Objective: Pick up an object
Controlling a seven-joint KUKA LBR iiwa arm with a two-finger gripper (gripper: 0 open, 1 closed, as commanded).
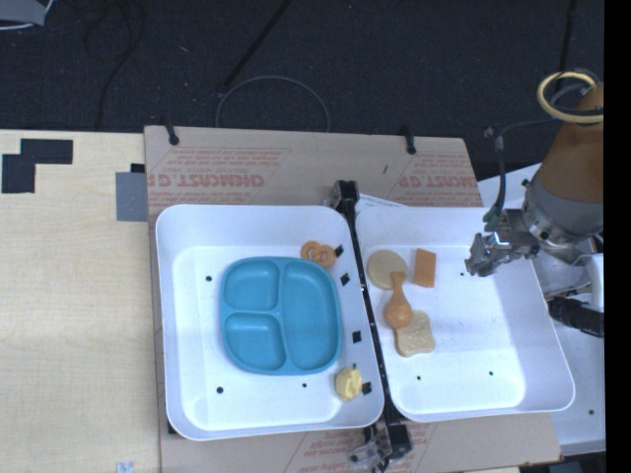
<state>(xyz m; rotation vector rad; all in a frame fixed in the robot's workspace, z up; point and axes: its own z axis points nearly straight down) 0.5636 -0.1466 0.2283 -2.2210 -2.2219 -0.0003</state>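
1. Tool (483, 256): poised over the right bin (537, 382) at its right wall, carrying nothing; how far it stands open cannot be told.
2. Candidates, right bin, huddled near the divider: tan disc (385, 264), orange block (424, 267), orange spoon-like piece (397, 308), beige biscuit (416, 335) (touching, awkward to single out).
3. Left bin (182, 402): blue divided plate (279, 314), pretzel (318, 254), yellow lump (348, 383).

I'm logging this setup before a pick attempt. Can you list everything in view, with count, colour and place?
bins: two, white, side by side on the bench
plate: one, blue, divided, left bin
pretzel: one, orange, left bin, far edge
lump: one, yellow, left bin, near corner
disc: one, beige, right bin
block: one, orange, right bin
spoon: one, orange, right bin
slice: one, tan, right bin
arm: one, grey and orange, right
end effector: one, dark, above right bin
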